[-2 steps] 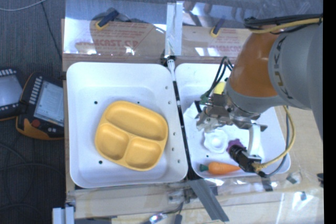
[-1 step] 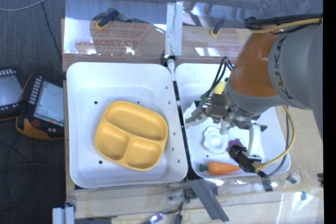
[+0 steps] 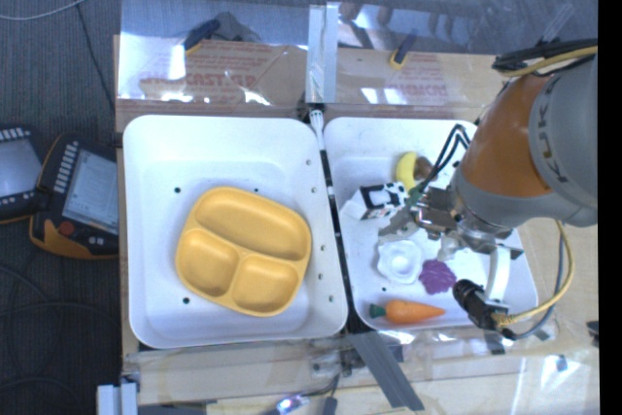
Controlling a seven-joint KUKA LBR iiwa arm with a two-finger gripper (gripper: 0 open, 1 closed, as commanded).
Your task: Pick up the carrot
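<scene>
Right bin (image 3: 364,136) — carrot (image 3: 413,311) lies free; tool (image 3: 437,224) under wrist — grip state unclear.

the arm (image 3: 544,146) comes in from the right, its grey body and broad orange band bulking over the right part of the right-hand bin. below the band the wrist points down and toward the left. the gripper (image 3: 413,221) sits low at the wrist's left end, a cluster of grey and black metal parts. black and yellow cables loop along the arm's right side.
</scene>
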